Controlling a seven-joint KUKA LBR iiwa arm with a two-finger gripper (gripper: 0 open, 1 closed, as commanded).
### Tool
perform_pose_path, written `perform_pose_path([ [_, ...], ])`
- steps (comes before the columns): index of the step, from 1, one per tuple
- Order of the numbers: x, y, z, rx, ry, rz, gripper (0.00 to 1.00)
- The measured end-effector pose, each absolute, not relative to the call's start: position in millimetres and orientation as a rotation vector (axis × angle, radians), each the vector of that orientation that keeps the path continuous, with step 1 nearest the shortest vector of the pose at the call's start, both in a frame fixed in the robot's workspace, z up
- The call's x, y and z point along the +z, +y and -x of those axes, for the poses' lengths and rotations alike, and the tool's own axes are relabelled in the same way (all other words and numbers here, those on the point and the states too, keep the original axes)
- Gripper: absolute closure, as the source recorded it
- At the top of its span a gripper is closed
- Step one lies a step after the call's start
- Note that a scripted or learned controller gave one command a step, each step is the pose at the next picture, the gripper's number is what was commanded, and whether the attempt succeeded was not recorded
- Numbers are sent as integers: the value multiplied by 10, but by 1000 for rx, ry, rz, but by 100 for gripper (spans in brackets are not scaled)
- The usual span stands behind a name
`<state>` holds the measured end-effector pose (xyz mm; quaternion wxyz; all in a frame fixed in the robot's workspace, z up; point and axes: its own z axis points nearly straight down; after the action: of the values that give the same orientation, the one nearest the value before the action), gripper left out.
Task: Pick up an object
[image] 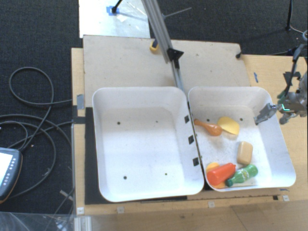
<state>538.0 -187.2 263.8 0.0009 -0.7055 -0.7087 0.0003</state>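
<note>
The gripper (273,113) hangs at the right rim of the right bin (284,150), over its upper right corner; whether it is spread or pressed together cannot be told from this angle, and nothing is seen between its tips. Below and left of it, within the same bin, lie the objects: a yellow piece (229,125) touching an orange spoon-like item (209,128) near the bin's middle, a tan block (244,153) lower down, and along the front wall a red-orange carrot-shaped toy (222,173) beside a green bottle (242,175). The left bin (102,143) sits alongside, the two sharing a central edge. A grey pole (159,25) slants in from the top toward the bins' junction
</note>
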Motion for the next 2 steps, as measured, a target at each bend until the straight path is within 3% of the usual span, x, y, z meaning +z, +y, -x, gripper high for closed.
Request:
perform_pose_path([
  [1,2655,-1871,-5387,-2,-2227,2218,0],
  [2,2080,-1927,-5316,3,-2219,2220,0],
])
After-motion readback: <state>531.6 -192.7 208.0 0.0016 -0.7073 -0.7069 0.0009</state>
